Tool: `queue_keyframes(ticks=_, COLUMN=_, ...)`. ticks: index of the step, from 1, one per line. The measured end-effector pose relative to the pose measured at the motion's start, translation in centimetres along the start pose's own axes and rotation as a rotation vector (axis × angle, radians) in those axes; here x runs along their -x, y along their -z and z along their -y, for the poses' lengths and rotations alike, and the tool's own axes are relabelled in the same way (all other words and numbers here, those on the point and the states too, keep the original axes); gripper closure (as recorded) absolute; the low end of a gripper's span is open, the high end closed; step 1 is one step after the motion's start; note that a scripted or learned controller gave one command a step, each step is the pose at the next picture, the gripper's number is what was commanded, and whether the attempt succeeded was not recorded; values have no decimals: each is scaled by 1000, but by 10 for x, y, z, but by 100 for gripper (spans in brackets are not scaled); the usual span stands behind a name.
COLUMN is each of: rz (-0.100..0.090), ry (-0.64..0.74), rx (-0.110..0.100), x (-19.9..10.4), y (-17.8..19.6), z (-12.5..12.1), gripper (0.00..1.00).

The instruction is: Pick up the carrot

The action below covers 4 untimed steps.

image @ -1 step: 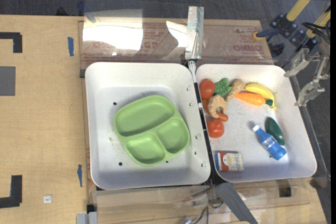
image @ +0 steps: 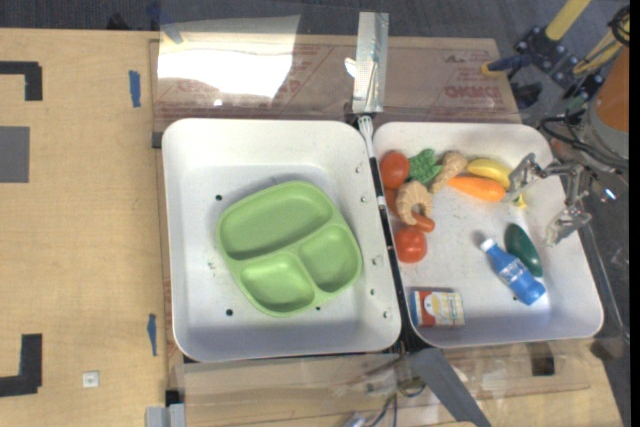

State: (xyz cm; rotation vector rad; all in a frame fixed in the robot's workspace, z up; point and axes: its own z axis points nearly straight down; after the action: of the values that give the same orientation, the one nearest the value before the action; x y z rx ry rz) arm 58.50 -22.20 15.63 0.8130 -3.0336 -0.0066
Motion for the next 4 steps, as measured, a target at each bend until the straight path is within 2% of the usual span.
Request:
queue_keyframes(ticks=1, rz=7, ry=-14, rx=-8, x=53, y=-61, z=-19, gripper=0)
queue_keyframes(ticks=2, rz=9, ry=-245, rx=-9, x=16, y=-67, z=-13, gripper=0)
queue_keyframes(ticks=3, rz=17, ry=-132, rx=-16, x=87, y=87, z=21, gripper=0)
queue_keyframes(ticks=4, rz=10, ry=-77, rx=-11, x=81, y=-61, z=0, gripper=0)
